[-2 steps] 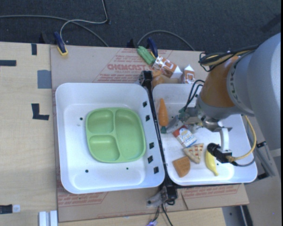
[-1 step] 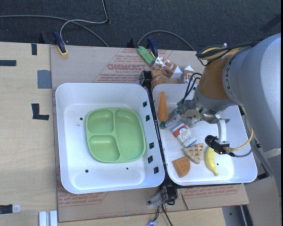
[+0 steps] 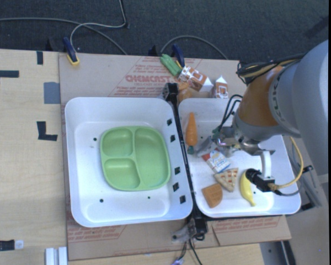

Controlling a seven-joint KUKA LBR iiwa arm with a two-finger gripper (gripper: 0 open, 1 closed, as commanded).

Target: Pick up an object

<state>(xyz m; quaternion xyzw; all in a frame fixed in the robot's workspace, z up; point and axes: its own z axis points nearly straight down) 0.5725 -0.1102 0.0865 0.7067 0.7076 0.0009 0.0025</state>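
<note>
The right bin [image 3: 284, 206] holds an orange carrot [image 3: 191, 128] by its left wall, a small red-and-white packet [image 3: 216, 161], a tan wedge like a pizza slice [image 3: 228, 179], an orange-brown chunk [image 3: 212, 195] and a yellow banana [image 3: 246, 187]. My gripper [image 3: 211, 143] reaches down into this bin from the right. It sits just right of the carrot's lower end and just above the packet. The wrist and its cables hide the tip, and I see nothing held.
The left bin [image 3: 80, 148] contains a green divided plate [image 3: 135, 158]. Behind the bins lie a green clamp [image 3: 171, 65] and small cartons [image 3: 194, 80]. A black divider with clips [image 3: 179, 148] runs between the bins. The arm's orange band [image 3: 259, 101] looms over the right bin's far side.
</note>
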